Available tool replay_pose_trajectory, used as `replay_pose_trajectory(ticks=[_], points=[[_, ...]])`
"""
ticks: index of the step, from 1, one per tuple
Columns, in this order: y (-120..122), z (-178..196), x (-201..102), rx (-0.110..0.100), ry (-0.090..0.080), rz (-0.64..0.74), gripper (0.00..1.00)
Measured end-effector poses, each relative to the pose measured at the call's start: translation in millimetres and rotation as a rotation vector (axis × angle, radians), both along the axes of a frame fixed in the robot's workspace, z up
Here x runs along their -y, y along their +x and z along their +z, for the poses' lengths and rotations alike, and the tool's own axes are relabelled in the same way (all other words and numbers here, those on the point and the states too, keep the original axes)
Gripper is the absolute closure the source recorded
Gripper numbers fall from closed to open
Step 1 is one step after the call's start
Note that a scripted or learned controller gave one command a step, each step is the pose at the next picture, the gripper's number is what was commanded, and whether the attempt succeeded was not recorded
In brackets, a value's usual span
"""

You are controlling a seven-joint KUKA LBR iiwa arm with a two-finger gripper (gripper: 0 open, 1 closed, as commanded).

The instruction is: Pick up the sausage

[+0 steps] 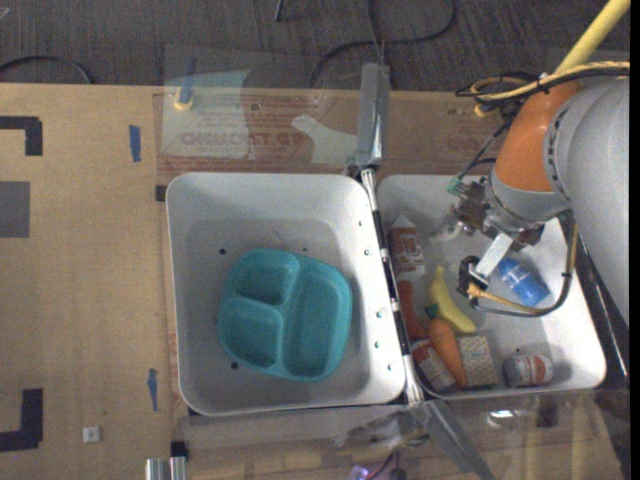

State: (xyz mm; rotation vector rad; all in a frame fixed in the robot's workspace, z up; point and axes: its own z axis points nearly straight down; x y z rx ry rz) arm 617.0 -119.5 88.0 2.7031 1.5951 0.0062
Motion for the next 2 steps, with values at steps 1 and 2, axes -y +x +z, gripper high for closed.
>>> replay_pose_trajectory(ticks=[1,2], points=[[-132.2,47.7,95.9,-0.008,0.003,-0.167,0.00],[-132.8,57.0,97.9,-0.007,0.003,-0.172,1.00]])
